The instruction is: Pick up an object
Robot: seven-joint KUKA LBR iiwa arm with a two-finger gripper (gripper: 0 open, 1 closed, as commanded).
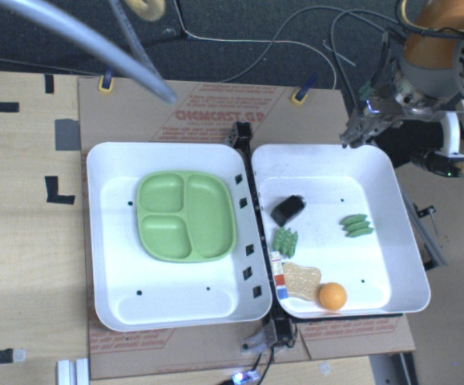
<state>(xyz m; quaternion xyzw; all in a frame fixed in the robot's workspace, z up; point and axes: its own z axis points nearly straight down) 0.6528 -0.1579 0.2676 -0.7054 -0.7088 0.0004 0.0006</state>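
A brown cardboard sheet (215, 107) is lying across the bench, dark floor with loose cables running along the top, and two white bins are sitting side by side on it.

Now to the gripper (358, 131): it is hanging off the grey arm (424, 62) with the orange band, just past the far right corner of the right bin (400, 239), outside the rim. Whether it is wide or narrow I cannot tell; it is too small and dark against the background here. Nothing is showing in its grasp.

Working outward from there, all the pickable pieces are lying inside the right bin, nearer the camera than the gripper. Closest below it, slightly right, the green pea pods (357, 225) are resting alone on the white floor. Down and to the gripper's left, a black block (288, 209) is lying tilted, and just beyond that a leafy green piece (284, 241) is sitting beside the bin's left wall. Farther still, a tan cracker-like slab (300, 281) is touching an orange ball (332, 296) near the front edge, with a small red, white and blue strip (278, 269) at the slab's left side.

Well away to the gripper's left, the left bin (111, 279) is holding a green divided plate (187, 216), lying flat.
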